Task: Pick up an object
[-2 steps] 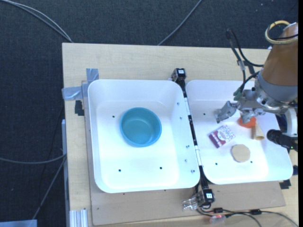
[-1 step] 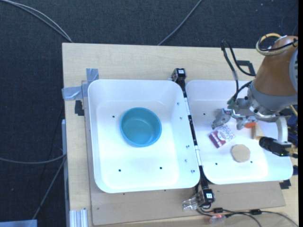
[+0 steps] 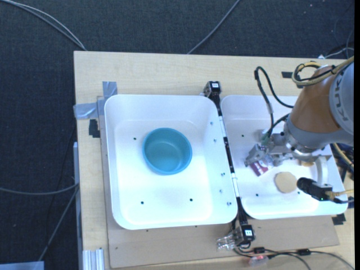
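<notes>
Wooden table (image 3: 157, 72) carried two white bins; the arm (image 3: 320, 114) reached low into the right bin (image 3: 247, 108), gripper (image 3: 260, 157) pinching a small pink-and-white object (image 3: 259, 167), tan disc (image 3: 286, 181) just beside it.

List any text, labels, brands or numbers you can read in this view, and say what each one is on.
None can be read.
Arm body: dark marks at the frame's right edge, cut off and too blurred to read.
Small pink item under the pincer in the right bin: any print too small to tell.
Blue bowl, left bin, tan round object, grey tape: no writing seen.
</notes>
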Robot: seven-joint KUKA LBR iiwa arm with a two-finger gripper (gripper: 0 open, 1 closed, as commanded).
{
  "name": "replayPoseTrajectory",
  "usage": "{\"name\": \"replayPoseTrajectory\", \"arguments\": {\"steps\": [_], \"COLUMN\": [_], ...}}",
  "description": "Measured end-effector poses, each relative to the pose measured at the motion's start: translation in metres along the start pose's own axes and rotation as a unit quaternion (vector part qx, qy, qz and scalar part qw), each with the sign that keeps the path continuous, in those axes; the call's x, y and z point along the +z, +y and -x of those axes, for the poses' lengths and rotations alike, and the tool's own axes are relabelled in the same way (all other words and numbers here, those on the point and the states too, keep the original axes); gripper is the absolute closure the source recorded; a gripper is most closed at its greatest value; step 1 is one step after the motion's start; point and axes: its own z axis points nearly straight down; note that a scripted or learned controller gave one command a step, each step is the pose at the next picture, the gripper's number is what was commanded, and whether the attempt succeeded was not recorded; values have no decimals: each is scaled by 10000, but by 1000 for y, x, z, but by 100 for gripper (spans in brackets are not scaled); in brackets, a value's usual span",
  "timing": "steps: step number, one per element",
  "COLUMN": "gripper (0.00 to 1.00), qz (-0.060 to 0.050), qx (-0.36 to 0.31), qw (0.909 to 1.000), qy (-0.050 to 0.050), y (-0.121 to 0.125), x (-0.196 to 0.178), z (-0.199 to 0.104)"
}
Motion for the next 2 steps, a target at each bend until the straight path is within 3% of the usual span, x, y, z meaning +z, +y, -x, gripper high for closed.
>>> {"name": "replayPoseTrajectory", "arguments": {"steps": [1, 2], "gripper": [100, 100], "qz": [47, 123], "qx": [4, 5], "qw": [10000, 9999], "qy": [1, -35], "y": [2, -7], "x": [-16, -73], "z": [-1, 3]}}
